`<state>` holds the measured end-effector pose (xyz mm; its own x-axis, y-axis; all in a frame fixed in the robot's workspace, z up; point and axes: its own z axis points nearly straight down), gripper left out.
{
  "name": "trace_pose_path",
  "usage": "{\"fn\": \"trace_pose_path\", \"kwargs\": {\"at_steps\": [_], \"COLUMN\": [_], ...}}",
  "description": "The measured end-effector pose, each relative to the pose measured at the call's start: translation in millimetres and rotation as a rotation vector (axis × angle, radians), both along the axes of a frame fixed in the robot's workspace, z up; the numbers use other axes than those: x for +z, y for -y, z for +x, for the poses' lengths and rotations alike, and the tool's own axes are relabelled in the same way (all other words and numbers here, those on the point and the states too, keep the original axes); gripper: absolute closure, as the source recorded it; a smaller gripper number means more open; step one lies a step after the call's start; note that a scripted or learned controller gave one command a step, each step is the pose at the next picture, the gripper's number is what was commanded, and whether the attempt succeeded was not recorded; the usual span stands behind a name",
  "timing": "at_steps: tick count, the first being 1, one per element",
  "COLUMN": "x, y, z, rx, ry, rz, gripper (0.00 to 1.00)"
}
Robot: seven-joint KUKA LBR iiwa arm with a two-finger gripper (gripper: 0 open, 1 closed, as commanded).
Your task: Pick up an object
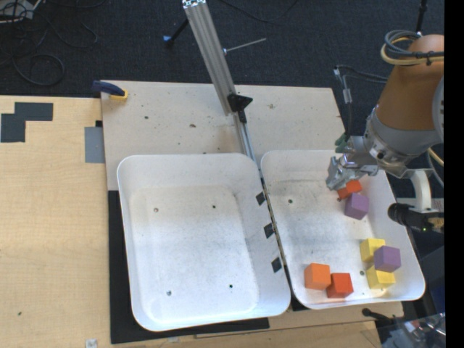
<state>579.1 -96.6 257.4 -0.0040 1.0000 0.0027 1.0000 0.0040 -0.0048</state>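
Observation:
My gripper [339,177] hangs over the upper right part of the right bin [304,172]. A small red-orange block [351,188] sits right at its lower edge, partly covered by it, and whether it is gripped is unclear. Just below that block lies a purple cube [356,206]. Near the bin's front right corner are a yellow block [371,248], a second purple cube [388,258] and another yellow block [379,278]. An orange cube [317,275] and a red-orange cube [340,285] lie side by side at the front.
The left bin [145,176] lies beside the right one, joined by black clips [268,230]. A slanted aluminium bar [214,56] rises behind the bins. The arm's orange band [409,93] and cables [406,46] stand at the right.

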Motion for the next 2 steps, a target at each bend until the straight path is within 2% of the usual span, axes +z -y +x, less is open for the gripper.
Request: {"fn": "trace_pose_path", "kwargs": {"at_steps": [2], "x": [-14], "y": [-98], "z": [7], "rx": [0.0], "ry": [-0.001], "rz": [0.0], "gripper": [1.0]}}
